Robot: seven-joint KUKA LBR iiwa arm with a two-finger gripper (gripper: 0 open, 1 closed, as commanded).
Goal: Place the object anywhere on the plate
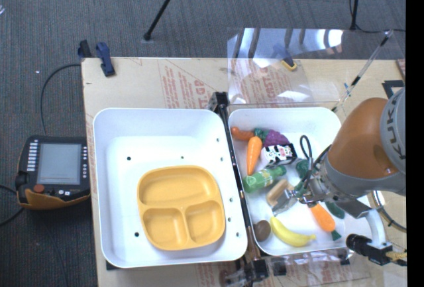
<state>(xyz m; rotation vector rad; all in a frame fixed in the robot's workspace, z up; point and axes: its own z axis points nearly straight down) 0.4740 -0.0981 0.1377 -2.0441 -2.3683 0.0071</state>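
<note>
A yellow plate (180, 205) with three compartments lies in the left white bin (112, 140). The right bin (324, 116) holds several toy foods: a carrot (253, 154), a purple eggplant (277, 138), a white and black piece (278, 154), a green piece (263, 179), a tan piece (275, 191), a banana (291, 233), a brown piece (263, 230) and another orange carrot (323, 217). My gripper (295, 198) hangs low inside the right bin, just right of the tan piece and above the banana. The arm's body hides the bin's right part.
The metal wall (233, 160) between the two bins stands between the toys and the plate. A clear plastic sheet (291, 60) lies behind the right bin. A pendant with a screen (56, 170) sits left of the bench.
</note>
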